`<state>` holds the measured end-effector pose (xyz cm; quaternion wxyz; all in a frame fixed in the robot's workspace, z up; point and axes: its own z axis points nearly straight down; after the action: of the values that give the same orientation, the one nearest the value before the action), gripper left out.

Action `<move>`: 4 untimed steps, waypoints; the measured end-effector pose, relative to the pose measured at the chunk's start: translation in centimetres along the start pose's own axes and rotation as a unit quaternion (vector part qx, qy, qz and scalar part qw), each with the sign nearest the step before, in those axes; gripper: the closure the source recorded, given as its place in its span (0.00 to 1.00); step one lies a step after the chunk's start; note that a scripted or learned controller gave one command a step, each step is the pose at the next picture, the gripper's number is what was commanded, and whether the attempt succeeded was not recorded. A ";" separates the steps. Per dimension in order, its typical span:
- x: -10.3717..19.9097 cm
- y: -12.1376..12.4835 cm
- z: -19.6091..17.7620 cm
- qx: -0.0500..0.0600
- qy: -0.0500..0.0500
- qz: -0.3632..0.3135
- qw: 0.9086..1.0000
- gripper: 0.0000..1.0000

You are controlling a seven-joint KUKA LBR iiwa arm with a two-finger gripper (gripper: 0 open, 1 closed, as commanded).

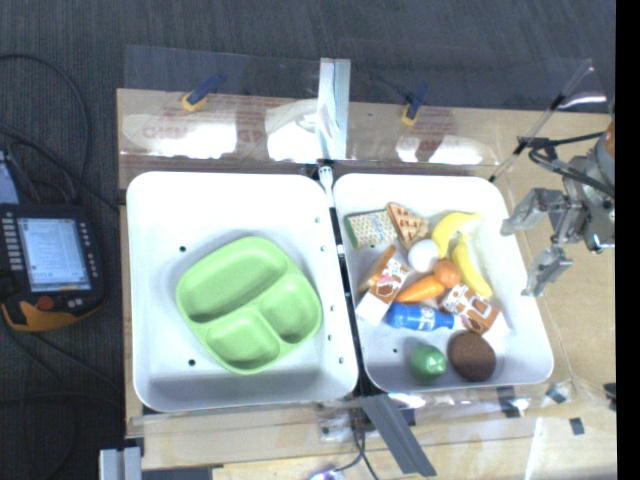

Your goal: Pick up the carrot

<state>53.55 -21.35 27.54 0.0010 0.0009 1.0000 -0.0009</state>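
Evidently nothing is lifted yet: the carrot is seen mid right-hand bin, wedged among other toy food. The claw is held open, empty, near the bench's right edge.

One fixed camera looks down at a slant on both bins.

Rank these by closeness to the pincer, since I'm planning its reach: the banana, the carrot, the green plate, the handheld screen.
In the camera view, from the pincer at the right bin's right edge:
1. Banana, in the right bin, on its right side.
2. Carrot, mid-pile in the same bin.
3. Green plate, in the left bin.
4. Handheld screen, off the bench at far left.
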 end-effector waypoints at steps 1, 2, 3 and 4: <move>1.4 2.5 18.0 0.003 -0.011 -0.003 1.000 0.00; -4.7 9.3 17.9 0.000 -0.006 0.066 0.998 0.00; -4.8 9.4 16.8 0.001 -0.006 0.065 0.998 1.00; -2.6 14.4 1.9 0.000 -0.006 0.030 1.000 1.00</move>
<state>56.14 -7.00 25.64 0.0074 0.0305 0.9995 -0.0009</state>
